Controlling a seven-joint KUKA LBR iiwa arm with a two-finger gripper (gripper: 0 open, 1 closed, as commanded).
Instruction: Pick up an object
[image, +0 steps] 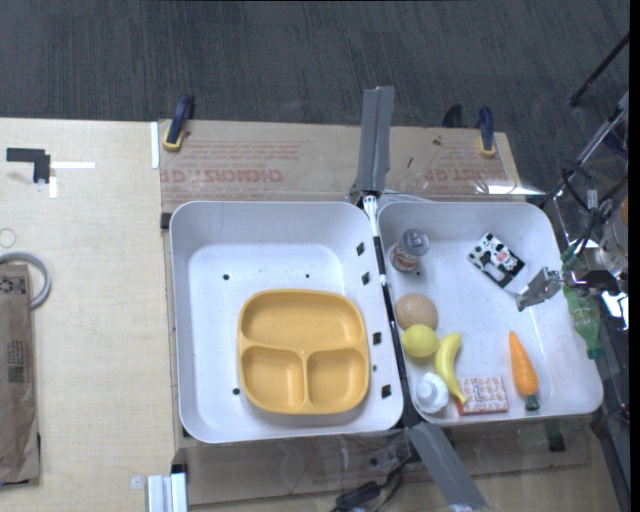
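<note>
The right bin (560, 400) holds several objects. A small grey-capped jar (410, 248) stands at its back left, and a black-and-white patterned item (496, 259) lies further right. Along the left wall sit a tan egg-shaped object (416, 309), a lemon (420, 341), a banana (449, 365) and a white bottle (432, 393). A red-patterned packet (484, 394) and a carrot (523, 368) lie near the front. My gripper (538, 289) hangs over the bin's right side, above and just right of the carrot, with nothing visibly in it.
The left bin (200, 300) carries a yellow divided plate (303, 351). A green thing (584, 318) rests by the right bin's right rim under the arm. A grey post (376, 140) rises behind the divider. Blue clamps hold cardboard at the back.
</note>
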